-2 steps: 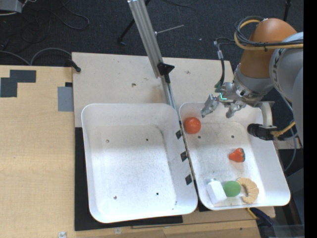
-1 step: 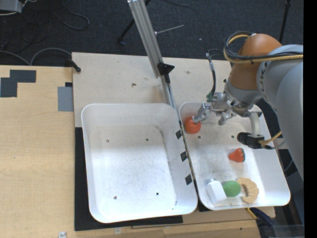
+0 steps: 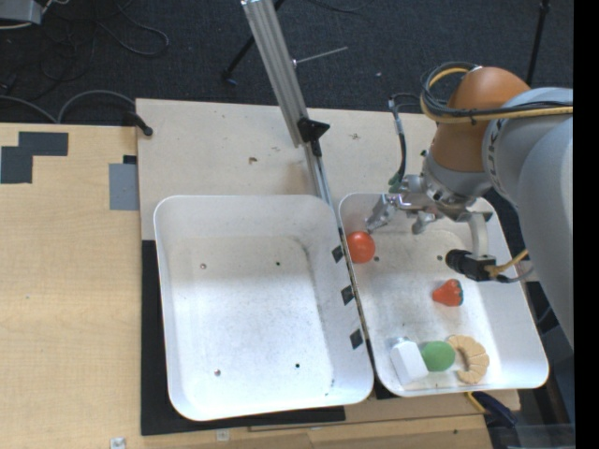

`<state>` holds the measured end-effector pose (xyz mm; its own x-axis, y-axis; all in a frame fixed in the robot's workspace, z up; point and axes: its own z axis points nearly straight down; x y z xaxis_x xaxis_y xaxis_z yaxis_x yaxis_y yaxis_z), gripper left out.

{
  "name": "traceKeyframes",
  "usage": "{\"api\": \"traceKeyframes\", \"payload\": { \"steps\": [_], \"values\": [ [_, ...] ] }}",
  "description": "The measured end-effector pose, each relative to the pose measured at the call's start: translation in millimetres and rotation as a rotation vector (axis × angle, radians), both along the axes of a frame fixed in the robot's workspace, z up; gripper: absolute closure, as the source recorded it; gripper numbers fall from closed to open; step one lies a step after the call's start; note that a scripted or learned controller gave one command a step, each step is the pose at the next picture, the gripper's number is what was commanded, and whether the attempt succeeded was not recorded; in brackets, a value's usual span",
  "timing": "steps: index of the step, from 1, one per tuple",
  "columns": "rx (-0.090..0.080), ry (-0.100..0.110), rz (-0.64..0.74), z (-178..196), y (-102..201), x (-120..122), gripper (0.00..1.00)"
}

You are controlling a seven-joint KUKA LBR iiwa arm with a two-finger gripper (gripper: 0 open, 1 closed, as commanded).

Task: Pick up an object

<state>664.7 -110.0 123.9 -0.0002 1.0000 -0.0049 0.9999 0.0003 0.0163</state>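
The gripper (image 3: 401,215), whose grasp state cannot be told, hovers in the right bin (image 3: 524,344), the round orange-red ball (image 3: 360,246) lying nearest, at its eight o'clock.

Left bin (image 3: 187,251): white, sprinkled with small dark specks.
Right bin (image 3: 524,344): white, faintly speckled.
Ball (image 3: 360,247): orange-red, plain.
Strawberry-shaped piece (image 3: 447,294): red.
Round object (image 3: 437,355): green.
Block (image 3: 407,360): white, just beside the green one.
Pastry-shaped piece (image 3: 470,357): tan, ridged.
Arm (image 3: 533,157): grey, with an orange band above the wrist.
Tool (image 3: 401,210): metallic grey.
Counter (image 3: 65,297): light wood grain, with grey and dark blue-grey rectangular patches at the left.
Mat (image 3: 150,344) under the bins: black.
Slanted rail (image 3: 281,73): silver, with a black bracket.
Floor (image 3: 140,26): dark, crossed by black cables.
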Motion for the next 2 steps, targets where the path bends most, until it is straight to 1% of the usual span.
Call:
{"api": "traceKeyframes", "payload": {
  "steps": [1,2],
  "values": [
    [0.004,0.017,-0.001,0.6,0.5,-4.7,1.0],
    [0.005,0.013,0.002,53.2,10.1,-2.9,1.0]
  ]
}}
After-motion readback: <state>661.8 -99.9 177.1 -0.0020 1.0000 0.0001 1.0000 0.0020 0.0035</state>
